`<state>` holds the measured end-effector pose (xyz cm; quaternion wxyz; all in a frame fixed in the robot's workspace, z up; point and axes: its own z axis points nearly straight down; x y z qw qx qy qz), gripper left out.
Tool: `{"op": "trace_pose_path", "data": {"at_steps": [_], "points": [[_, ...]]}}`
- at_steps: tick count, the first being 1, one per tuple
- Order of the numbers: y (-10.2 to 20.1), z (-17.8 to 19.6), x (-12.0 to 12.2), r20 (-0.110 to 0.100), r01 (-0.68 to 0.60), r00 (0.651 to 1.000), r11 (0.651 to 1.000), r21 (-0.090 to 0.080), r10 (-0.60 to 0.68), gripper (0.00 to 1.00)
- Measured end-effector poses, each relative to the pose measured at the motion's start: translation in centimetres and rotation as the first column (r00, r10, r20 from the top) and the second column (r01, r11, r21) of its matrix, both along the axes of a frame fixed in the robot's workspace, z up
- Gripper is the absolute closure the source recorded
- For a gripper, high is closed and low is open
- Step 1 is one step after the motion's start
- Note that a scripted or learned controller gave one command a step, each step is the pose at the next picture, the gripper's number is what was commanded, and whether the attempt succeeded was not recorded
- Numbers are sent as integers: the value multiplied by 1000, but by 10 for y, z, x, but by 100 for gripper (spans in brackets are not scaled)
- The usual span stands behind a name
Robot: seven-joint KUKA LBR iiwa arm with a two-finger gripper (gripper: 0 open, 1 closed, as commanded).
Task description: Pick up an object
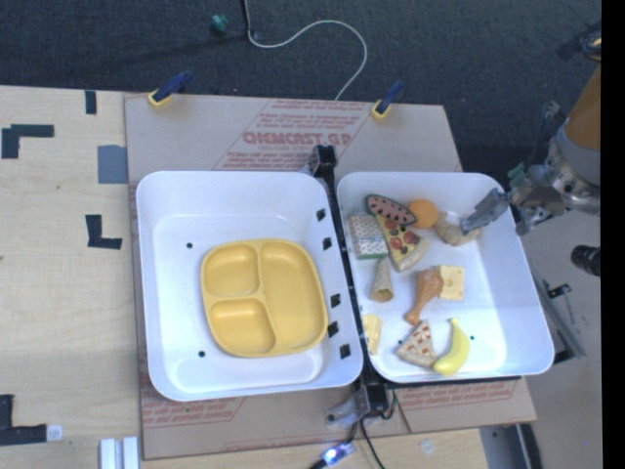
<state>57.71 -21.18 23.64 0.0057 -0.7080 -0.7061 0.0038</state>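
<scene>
The grey two-finger gripper [485,209] is positioned above the right white bin's [508,291] edge (jaw opening cannot be determined), beside a tan lump [450,230].

The right bin [508,306], at centre-right of the frame, contains toy food lying loose: a pizza slice [393,221], orange ball [423,212], drumstick [423,294], cheese cube [450,281], and a banana [453,348] at lower right.

Yellow divided plate [264,296] in left bin [161,262]; toy foods, banana [452,350] included, in right bin [508,301]; gripper [485,210] at right.
</scene>
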Motion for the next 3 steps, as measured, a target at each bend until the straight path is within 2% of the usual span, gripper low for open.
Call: {"op": "trace_pose_path", "data": {"at_steps": [1, 2, 3], "points": [[0, 7, 3, 12, -3, 1000, 1000, -3, 3, 0], [1, -40, 10, 8, -4, 1000, 1000, -3, 4, 0], [6, -103, 3, 6, -4, 1000, 1000, -2, 4, 0]]}}
